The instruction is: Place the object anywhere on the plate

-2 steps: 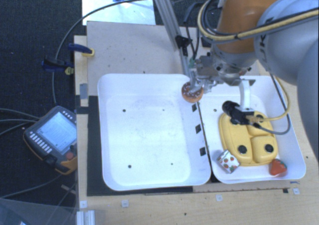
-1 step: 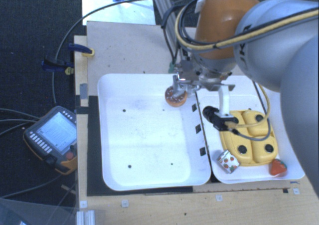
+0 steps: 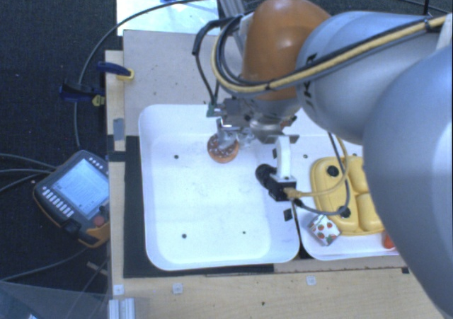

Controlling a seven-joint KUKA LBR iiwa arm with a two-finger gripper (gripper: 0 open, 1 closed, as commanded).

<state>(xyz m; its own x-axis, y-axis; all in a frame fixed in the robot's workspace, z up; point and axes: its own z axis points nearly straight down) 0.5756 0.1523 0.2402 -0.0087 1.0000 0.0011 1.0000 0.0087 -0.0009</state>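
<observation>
A small round brown object (image 3: 224, 150) with a speckled top lies in the left white bin (image 3: 205, 240), near its far edge. My gripper (image 3: 228, 135) hangs right over it, and the metal of the gripper covers the object's upper rim. Whether the two touch is hidden from this angle. The arm's orange band (image 3: 279, 35) and grey body fill the upper right and hide much of the right bin.
The right bin (image 3: 354, 250) holds a yellow plastic object (image 3: 333, 180) and a white die with coloured spots (image 3: 323, 229). A black cable connector (image 3: 272, 182) hangs over the wall between the bins. A teach pendant (image 3: 74, 194) lies left of the bench.
</observation>
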